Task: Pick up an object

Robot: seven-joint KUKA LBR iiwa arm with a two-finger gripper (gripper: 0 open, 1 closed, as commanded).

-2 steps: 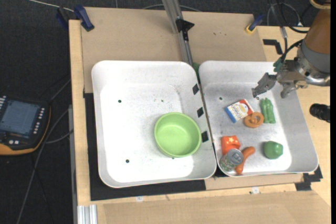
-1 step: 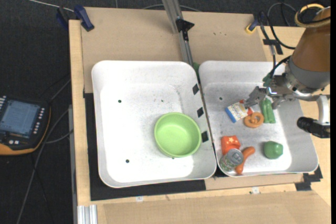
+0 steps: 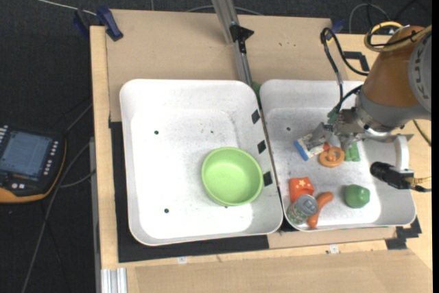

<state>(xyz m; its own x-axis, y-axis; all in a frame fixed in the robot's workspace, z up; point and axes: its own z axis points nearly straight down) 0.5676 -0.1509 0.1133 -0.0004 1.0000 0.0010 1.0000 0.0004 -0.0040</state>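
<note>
jaws, grip unclear, low over orange ring mid right bin.

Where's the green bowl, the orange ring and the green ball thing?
green bowl [image 3: 232,176], camera view, on the inside bottom of the bowl.
orange ring [image 3: 331,158], camera view, on its rim.
green round thing [image 3: 356,196], camera view, on its top middle.

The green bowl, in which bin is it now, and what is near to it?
The green bowl sits in the left bin, toward its lower right corner, close to the wall shared with the right bin.
</note>
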